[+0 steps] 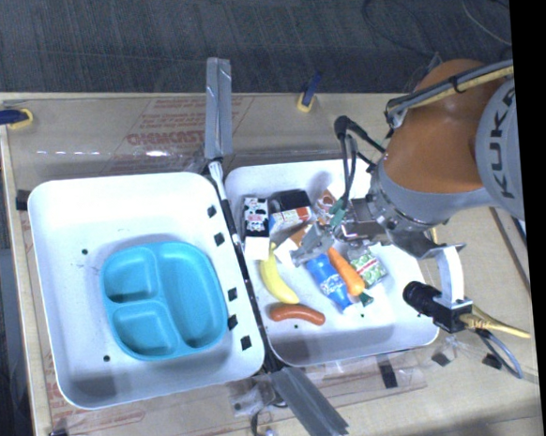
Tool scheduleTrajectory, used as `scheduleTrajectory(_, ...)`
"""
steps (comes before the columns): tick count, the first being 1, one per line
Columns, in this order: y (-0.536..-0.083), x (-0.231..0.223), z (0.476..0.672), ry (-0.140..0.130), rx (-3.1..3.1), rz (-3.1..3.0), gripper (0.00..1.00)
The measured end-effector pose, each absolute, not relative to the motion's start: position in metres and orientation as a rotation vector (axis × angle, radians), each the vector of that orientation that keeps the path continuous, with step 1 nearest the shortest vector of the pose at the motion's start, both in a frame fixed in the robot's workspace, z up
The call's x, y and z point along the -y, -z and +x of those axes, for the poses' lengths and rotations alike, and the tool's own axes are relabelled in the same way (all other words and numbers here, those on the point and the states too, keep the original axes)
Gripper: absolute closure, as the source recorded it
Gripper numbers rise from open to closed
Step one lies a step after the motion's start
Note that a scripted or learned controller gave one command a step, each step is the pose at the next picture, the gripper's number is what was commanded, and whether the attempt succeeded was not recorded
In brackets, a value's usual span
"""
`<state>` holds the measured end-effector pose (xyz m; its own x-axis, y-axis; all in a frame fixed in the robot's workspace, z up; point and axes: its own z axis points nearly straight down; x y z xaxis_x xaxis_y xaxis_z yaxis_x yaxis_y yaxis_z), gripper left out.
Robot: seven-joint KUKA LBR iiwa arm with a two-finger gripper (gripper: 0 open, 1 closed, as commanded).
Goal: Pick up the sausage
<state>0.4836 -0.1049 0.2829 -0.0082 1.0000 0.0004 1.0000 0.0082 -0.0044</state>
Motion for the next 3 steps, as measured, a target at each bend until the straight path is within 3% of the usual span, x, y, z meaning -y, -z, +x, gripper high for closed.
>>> scheduleTrajectory(1,-0.162,0.094,0.476,-0.004,2.251,-2.188,0.0)
scheduleTrajectory(2,-0.091,0.136,0.476,-0.002,2.319,-2.115,0.0)
scheduleTrajectory(3,-0.091,0.158,0.476,0.0,2.65,-1.689,0.0)
